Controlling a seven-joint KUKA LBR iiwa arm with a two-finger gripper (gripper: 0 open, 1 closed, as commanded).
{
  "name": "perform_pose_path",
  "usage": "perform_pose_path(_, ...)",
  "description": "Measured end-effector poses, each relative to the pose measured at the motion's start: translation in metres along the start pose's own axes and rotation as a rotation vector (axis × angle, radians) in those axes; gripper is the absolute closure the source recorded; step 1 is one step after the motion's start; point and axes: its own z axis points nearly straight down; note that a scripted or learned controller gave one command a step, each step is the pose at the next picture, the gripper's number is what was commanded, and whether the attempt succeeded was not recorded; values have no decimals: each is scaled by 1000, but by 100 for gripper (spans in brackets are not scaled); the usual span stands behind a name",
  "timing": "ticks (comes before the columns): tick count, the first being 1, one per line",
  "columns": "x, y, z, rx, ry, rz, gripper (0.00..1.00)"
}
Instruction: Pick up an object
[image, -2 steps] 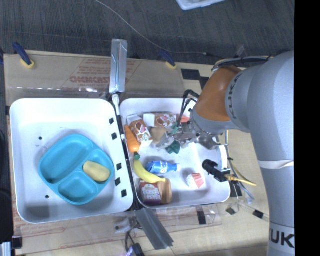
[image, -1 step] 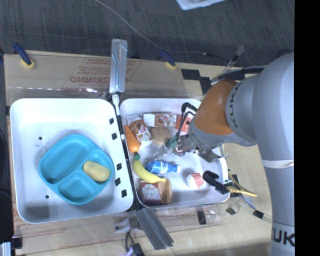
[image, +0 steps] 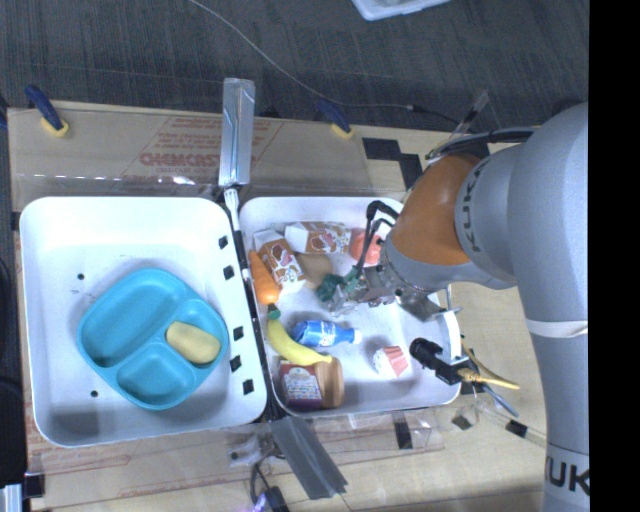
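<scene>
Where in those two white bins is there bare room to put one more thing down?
Most room is in the left bin: bare floor all round the blue tray, which holds a yellow lump. In the right bin, a small bare patch lies between the blue bottle and the red-and-white cup. Its upper half, under the arm, is crowded.

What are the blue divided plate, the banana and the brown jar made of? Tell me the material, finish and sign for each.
Blue divided plate: likely moulded plastic, matte, uniform colour.
Banana: probably plastic toy, smooth, even yellow.
Brown jar: seemingly plastic, glossy, with a paper-like label.
</scene>
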Motion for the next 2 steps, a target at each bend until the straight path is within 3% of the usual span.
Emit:
perform_pose_path(1,0,0,0,0,0,0,0)
perform_pose_path(2,-1,37,10,1,0,112,0)
